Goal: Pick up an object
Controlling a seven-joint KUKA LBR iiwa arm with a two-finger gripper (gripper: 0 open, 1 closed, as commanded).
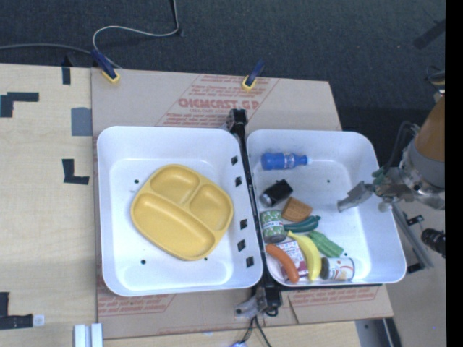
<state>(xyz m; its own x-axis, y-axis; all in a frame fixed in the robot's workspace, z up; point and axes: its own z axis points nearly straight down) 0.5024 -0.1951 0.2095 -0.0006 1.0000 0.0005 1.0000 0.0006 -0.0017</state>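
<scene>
**Desk:** Where does the pick stand?

**Photographer:** Not begun, by my reading. The claw (354,196) hangs at the right of the frame over the bare floor of the right bin (362,147), with nothing between its fingers. Whether those fingers are spread or closed I cannot tell; they blur into one grey wedge.

**Desk:** And the candidates?

**Photographer:** All lying in the right bin. A blue bottle (283,161) sits along its upper edge, a small black item (276,192) below that, then a brown piece (296,210). At lower centre of the frame: a banana (309,254), green vegetables (318,238), an orange-red piece, perhaps a carrot (281,262), and a can (272,225).

**Desk:** The left bin?

**Photographer:** It holds a yellow divided tray (182,211). What remains is everything: choose, descend, close, lift.
</scene>
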